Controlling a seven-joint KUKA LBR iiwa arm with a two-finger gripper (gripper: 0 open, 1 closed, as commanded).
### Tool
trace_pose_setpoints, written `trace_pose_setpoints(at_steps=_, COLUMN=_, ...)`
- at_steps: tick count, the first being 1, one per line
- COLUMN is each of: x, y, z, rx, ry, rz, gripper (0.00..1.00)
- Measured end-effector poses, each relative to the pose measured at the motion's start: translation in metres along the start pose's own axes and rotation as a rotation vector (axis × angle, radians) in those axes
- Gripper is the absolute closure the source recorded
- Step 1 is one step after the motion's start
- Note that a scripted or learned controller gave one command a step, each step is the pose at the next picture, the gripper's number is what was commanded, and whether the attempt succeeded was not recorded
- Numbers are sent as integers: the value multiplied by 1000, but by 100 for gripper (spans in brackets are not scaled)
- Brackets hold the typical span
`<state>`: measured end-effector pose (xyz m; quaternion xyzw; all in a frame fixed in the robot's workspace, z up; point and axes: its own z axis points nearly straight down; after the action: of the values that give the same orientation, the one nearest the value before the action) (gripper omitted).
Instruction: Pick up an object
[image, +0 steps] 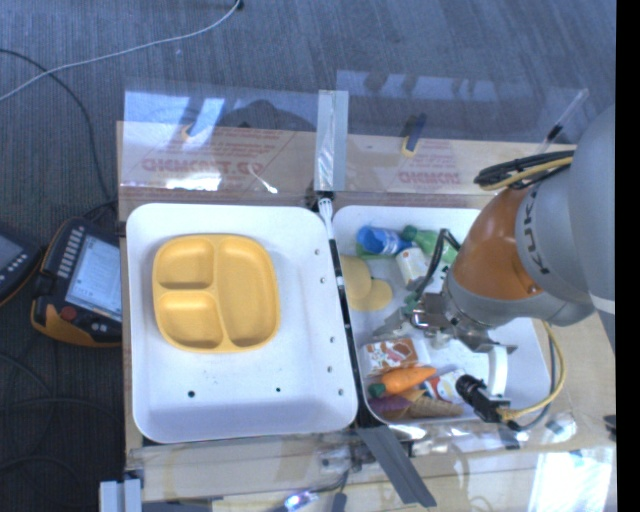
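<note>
We see the gripper (418, 318) low in the right bin (530, 375), jaw state we cannot tell | carrot (408, 380) just below the jaws, wrapper (388, 354) between | yellow lump (366, 285) up-left of them, blue bottle (380, 240) above | yellow plate (214, 292) far left in left bin (160, 400)
</note>
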<state>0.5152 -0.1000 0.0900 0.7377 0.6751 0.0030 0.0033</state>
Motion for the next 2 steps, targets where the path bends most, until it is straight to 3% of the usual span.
trace_pose_setpoints(at_steps=1, x=0, y=-25, z=-1, rx=-13, ry=-2, rz=120, gripper=0)
trace_pose_setpoints(at_steps=2, x=13, y=91, z=1, rx=-3, ry=-4, rz=229, gripper=0)
